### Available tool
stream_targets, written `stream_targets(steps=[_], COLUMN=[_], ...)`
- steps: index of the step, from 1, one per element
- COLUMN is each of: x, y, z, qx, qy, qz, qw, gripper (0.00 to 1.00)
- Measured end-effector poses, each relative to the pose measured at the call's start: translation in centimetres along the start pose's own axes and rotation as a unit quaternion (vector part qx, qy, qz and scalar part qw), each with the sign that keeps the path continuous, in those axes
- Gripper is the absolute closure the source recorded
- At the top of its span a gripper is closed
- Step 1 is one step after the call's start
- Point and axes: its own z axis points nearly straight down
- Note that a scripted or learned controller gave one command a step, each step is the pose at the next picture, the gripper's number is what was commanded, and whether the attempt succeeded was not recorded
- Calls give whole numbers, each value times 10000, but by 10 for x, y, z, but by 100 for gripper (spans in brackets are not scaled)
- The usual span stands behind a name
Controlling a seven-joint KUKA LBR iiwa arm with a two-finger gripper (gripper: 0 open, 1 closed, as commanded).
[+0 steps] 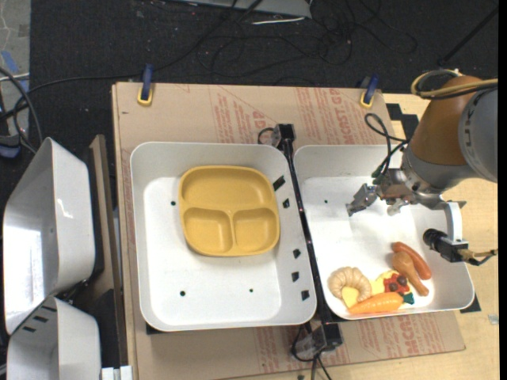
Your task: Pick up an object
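Several toy foods lie in the front right corner of the right bin (pixel 333 172). Among them are a reddish sausage (pixel 412 260), a pale tan shrimp-like piece (pixel 347 279), an orange carrot (pixel 377 304) and a small yellow piece (pixel 388 280). My gripper (pixel 371 208) hangs over the middle of the right bin, behind and a little left of the pile and apart from it. It is open with nothing between its fingers. The arm's orange band (pixel 444 137) is behind it at the right.
The left bin (pixel 150 236) holds a yellow divided plate (pixel 230 210) in its back half. A row of black clips (pixel 295 244) runs along the divider between the bins. Bare white floor lies around the gripper in the right bin.
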Motion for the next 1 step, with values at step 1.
stream_targets(steps=[1], x=[0], y=[1], z=[-13], qx=[-22], qy=[-6], qz=[-1], qw=[10000], gripper=[100])
